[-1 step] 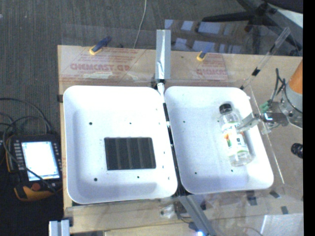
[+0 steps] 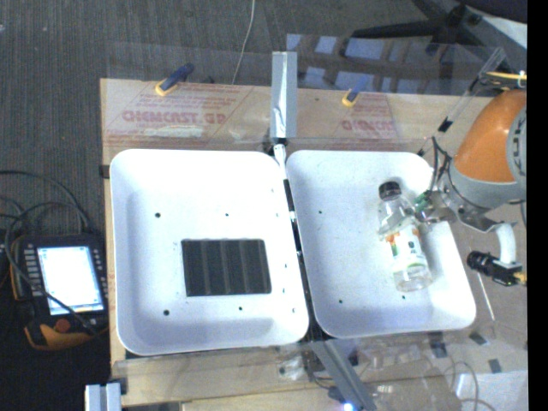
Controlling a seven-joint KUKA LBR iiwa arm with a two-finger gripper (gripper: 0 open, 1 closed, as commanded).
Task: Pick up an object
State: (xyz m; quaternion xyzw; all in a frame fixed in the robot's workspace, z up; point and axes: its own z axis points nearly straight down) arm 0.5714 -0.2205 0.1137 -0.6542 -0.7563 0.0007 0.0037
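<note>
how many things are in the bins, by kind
clear bottle: 1, in the right bin
dark ribbed panel: 1, in the left bin
total: 2

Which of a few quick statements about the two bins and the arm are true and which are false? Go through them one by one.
1. A clear bottle lies in the right bin. True.
2. The dark ridged panel sits in the right bin. False: it lies in the left bin.
3. The arm comes in from the right, beside the bottle. True.
4. The bottle stands upright. False: it lies on its side, dark cap toward the bin's back.
5. A lit handheld screen lies on the floor left of the bench. True.
</note>
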